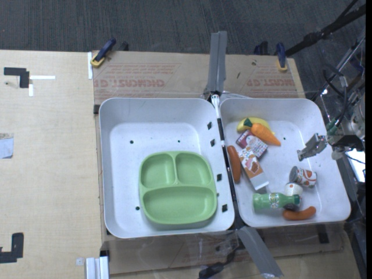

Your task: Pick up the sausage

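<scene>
Cardboard (145,74) print unreadable — sausage (233,163) by bin wall — hand (317,145) state unclear.

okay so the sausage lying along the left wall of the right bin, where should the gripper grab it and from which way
Probably from straight above, at the middle of the sausage. It lies flat, long axis running along the right bin wall, so the fingers should close across its narrow width. The wall-side finger has little room; the carton sits close on the other side.
</scene>
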Robot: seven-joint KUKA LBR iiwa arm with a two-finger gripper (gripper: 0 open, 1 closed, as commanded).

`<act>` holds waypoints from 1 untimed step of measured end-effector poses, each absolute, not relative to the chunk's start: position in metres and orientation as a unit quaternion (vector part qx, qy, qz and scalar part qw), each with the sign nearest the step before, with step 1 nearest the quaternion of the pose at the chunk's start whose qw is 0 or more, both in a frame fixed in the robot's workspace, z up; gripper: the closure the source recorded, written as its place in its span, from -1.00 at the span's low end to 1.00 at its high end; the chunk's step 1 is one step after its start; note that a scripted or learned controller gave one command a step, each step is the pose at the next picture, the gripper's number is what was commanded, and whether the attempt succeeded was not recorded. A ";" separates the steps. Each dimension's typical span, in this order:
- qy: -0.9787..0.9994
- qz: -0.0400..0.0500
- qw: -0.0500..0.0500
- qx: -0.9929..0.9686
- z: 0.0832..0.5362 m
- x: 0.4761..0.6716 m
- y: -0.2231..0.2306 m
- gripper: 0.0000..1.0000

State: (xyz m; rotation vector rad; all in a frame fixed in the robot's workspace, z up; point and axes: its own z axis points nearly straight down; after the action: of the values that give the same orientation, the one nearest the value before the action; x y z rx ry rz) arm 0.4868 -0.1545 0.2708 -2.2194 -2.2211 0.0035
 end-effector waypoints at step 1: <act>-0.744 0.001 0.001 -0.668 0.167 0.540 -0.104 -1.00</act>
State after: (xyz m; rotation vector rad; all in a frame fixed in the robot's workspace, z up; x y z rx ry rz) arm 0.5395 -0.1041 0.1671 -2.0981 -2.3347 0.0037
